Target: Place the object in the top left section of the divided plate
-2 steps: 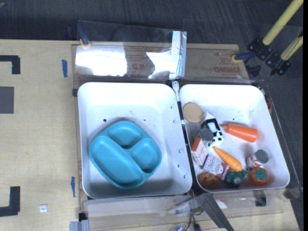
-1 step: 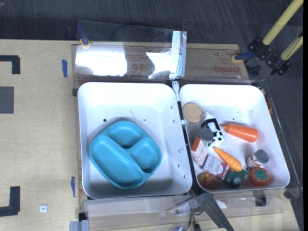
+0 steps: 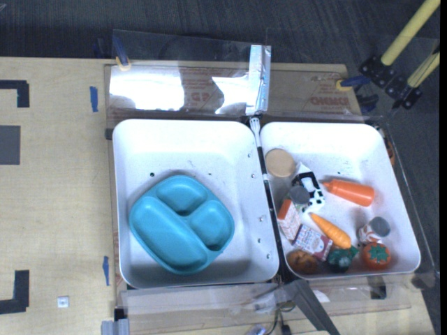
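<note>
Arm clear of both bins (image 3: pixel 140 135)

From my seat, the pile in the right bin (image 3: pixel 363 142) is hard to sort out. The packets (image 3: pixel 302 230) at its 7 o'clock overlap, their print too small to read. A small carrot (image 3: pixel 331 230) partly covers one. The dark green thing (image 3: pixel 341 258) at 6 o'clock is too blurred to name. A yellow pole (image 3: pixel 418 21) at my 2 o'clock is cut by the top edge.
</note>
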Tool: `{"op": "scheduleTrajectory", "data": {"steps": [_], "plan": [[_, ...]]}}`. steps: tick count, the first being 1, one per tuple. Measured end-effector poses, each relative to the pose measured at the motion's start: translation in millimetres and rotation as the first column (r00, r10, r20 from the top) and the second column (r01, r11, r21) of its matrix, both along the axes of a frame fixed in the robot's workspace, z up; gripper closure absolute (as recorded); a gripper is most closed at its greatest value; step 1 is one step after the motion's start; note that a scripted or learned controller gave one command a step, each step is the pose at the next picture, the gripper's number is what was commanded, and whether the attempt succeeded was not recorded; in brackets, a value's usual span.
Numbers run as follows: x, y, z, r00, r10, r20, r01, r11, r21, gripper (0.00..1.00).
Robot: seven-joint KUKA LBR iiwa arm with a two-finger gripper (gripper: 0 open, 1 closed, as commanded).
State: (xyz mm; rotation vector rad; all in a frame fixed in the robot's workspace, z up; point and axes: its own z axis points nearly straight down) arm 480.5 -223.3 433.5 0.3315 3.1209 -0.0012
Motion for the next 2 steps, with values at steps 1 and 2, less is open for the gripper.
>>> {"op": "scheduleTrajectory", "data": {"steps": [1, 2], "plan": [[0.2, -0.3, 3.0, 0.980, 0.199, 0.004, -0.199, 0.980, -0.003, 1.00], [0.2, -0.1, 3.0, 0.961, 0.277, 0.003, -0.277, 0.961, -0.003, 1.00]]}}
